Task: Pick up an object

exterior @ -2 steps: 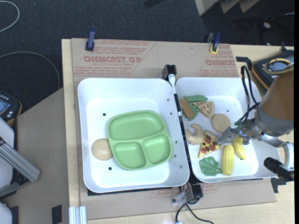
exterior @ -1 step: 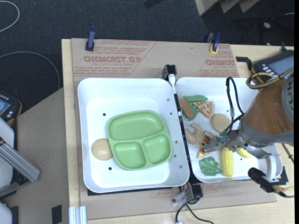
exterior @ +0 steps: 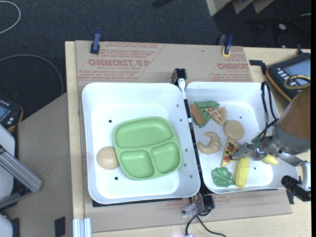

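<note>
Left bin (exterior: 94,132): a round bun (exterior: 106,158) touches the left edge of the green divided tray (exterior: 147,146). Right bin (exterior: 256,94): a croissant (exterior: 211,142) lies right of the tray, across the bin divider; farther right, a corn cob (exterior: 241,171). The gripper (exterior: 253,151) sits just above the corn cob, apparently empty; finger spacing cannot be determined.

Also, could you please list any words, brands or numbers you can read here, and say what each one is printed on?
"CHEMCAST GP", red print on the brown sheet behind the left bin.
"CHEMCAST", partly cut off, on the same sheet behind the right bin.
Smaller red lines beneath both: too blurred to read.
The orange device's screen: unreadable.
</note>
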Available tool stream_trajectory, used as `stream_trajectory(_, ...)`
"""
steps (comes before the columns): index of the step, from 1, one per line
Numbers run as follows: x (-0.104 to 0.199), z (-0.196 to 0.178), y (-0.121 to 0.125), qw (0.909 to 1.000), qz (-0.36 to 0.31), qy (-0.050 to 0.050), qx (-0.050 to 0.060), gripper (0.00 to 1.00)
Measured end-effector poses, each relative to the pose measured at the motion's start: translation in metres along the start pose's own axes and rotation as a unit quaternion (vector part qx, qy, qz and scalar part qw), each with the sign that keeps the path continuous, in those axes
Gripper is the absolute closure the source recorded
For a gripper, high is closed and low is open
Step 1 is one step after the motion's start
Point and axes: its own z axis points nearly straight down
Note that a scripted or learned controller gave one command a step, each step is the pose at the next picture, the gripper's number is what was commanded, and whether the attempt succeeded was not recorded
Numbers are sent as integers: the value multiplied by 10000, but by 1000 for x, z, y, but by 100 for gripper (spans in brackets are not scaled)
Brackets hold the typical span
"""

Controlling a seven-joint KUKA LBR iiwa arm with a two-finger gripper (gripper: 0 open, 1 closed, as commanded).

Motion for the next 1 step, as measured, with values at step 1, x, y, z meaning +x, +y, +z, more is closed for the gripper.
stream_trajectory(1,91,0,0,10000,-13,-43,-13,0)
